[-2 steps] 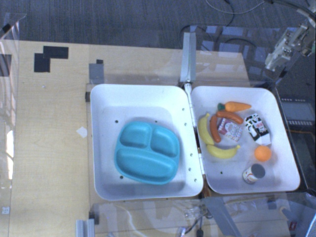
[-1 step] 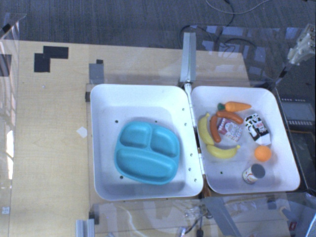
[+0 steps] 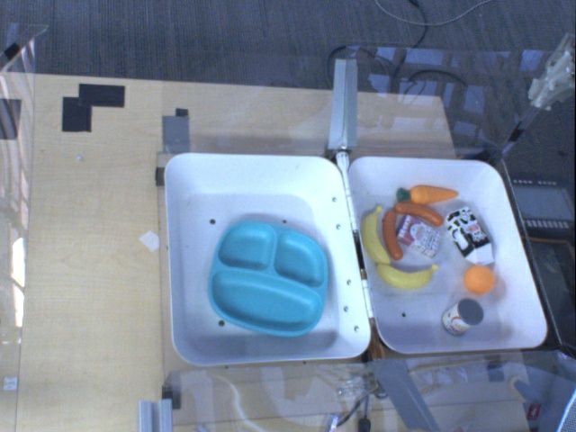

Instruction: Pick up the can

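The can (image 3: pixel 463 316) is small and silver with a dark end facing up. It rests near the front right corner of the right bin (image 3: pixel 517 327), just below an orange ball-shaped fruit (image 3: pixel 480 280). It touches no other item that I can make out. A pale, blurred gripper (image 3: pixel 551 77) hangs at the view's upper right edge, outside the bins and far behind the can, with nothing seen in it.
The right bin also holds a carrot (image 3: pixel 430 193), a sausage (image 3: pixel 407 216), a red-labelled packet (image 3: pixel 419 238), two bananas (image 3: pixel 389 257) and a black-and-white carton (image 3: pixel 468 232). A blue divided plate (image 3: pixel 268 277) lies in the left bin (image 3: pixel 184 241). A metal post (image 3: pixel 342 106) stands behind the bins.
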You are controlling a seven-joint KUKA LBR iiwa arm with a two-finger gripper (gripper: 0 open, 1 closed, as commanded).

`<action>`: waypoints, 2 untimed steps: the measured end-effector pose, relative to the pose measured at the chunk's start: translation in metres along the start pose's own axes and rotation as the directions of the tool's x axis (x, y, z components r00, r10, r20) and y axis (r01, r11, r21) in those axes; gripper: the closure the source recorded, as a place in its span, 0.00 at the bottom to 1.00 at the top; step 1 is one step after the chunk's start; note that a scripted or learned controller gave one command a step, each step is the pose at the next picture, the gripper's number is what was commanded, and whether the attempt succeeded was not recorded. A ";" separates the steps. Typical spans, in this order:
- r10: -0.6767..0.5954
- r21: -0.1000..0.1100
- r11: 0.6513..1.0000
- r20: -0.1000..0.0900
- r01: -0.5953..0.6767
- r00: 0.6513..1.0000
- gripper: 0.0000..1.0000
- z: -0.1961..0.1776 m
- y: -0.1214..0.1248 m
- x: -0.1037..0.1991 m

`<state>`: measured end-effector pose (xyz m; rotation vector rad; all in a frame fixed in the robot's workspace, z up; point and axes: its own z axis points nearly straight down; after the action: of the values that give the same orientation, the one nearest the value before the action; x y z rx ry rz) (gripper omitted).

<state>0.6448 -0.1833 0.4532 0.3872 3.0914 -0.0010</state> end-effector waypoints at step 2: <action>-0.140 0.000 0.990 -0.014 0.140 0.990 1.00 0.014 -0.019 0.010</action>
<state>0.6312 -0.1996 0.4387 0.1706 3.1249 -0.0027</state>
